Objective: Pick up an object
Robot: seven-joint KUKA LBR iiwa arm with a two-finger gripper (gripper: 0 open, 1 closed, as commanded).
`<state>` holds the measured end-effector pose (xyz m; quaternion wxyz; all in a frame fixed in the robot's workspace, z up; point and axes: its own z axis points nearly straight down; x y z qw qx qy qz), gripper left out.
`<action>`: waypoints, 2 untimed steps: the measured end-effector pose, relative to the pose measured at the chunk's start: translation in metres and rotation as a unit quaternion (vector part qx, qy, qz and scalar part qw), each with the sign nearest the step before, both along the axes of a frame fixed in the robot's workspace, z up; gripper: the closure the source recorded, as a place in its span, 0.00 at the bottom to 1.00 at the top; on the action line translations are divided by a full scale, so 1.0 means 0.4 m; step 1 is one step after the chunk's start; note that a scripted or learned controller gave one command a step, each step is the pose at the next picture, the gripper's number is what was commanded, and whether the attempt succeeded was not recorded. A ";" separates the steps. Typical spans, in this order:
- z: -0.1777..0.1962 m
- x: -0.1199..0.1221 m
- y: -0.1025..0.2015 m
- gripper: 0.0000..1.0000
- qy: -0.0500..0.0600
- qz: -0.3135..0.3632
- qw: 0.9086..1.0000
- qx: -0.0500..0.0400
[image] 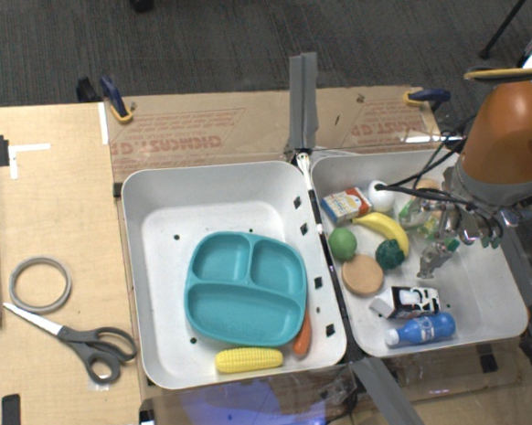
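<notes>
Arm (507,133) is over the right bin (495,322), nothing lifted yet, so the pick is still to do. Jaws (439,256) hang low mid-bin; can't tell how wide they stand or whether they hold anything. Nearest candidates: banana (384,228) and dark green object (389,254) just to their left, blue bottle (422,329) below.

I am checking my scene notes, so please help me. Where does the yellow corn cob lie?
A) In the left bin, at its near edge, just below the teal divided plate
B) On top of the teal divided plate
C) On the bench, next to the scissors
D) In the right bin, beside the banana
A: the corn cob lies in the left bin, along its near wall just below the teal divided plate, next to a carrot.
</notes>
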<state>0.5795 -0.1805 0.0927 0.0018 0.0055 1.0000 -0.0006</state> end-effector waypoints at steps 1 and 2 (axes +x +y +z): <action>0.000 0.073 0.102 0.00 0.000 -0.007 1.000 0.001; 0.027 0.077 0.103 1.00 -0.003 -0.006 1.000 -0.001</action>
